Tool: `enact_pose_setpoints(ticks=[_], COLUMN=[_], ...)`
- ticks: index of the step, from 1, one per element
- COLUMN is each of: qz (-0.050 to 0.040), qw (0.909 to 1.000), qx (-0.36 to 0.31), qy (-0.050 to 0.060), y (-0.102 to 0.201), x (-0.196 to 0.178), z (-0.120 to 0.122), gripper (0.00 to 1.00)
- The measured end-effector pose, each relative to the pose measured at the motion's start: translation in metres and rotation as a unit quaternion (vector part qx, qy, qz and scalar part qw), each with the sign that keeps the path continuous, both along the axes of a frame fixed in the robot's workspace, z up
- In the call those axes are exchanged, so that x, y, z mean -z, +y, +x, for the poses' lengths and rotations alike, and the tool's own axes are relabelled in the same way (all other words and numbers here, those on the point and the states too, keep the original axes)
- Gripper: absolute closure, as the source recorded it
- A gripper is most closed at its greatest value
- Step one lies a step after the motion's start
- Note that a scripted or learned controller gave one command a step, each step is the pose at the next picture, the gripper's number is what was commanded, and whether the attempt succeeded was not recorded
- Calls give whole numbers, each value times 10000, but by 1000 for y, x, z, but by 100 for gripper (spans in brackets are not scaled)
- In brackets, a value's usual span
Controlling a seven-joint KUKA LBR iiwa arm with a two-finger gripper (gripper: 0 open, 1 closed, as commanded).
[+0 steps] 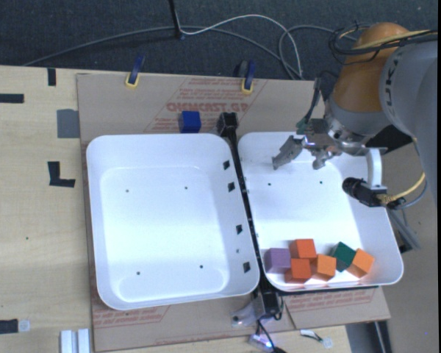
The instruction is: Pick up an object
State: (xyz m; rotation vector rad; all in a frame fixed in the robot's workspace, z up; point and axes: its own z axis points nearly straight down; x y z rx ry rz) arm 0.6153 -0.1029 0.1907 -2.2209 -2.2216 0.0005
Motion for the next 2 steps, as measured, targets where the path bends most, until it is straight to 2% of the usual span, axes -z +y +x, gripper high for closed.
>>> enact_pose_setpoints(ticks=[1,2], qz=[2,-4], qw=[10000,10000], qx=[11,8], qy=[36,-32], y=[-21,-17], x=[106,1], z=[-42,-128], gripper=[0,0])
